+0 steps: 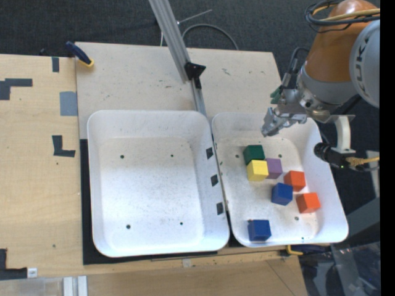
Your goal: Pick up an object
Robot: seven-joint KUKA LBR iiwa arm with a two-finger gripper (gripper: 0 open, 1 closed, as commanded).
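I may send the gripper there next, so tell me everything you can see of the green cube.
The green cube is a small, matte, solid-coloured block, plastic or painted wood by its look. It sits flat on the floor of the right bin, in the upper part of the cluster. The yellow cube presses against its near side and the purple cube lies just beside it. The gripper hangs above and slightly right of it, not touching.
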